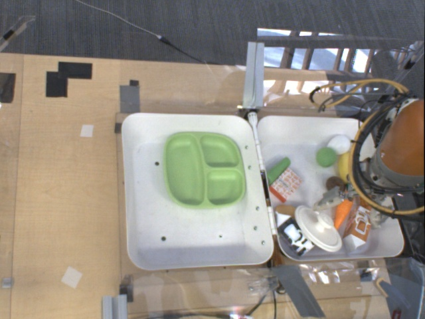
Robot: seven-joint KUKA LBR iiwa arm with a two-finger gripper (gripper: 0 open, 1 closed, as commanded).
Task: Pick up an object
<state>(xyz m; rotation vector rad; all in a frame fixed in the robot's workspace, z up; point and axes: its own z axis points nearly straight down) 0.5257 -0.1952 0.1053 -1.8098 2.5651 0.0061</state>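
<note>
Claw (pixel 345 201) low in right bin (pixel 302 130), state unclear; orange carrot (pixel 342 212) beside it, angled up-right to down-left.

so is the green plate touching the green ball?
Apart. The camera view shows the green plate in the left bin, the green ball in the right bin.

Dark grey carpet floor (pixel 133 12) beyond light wooden bench (pixel 60 198).

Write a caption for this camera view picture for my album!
Robot arm reaching over a right bin cluttered with small objects, beside a green divided plate in the left bin.
</note>
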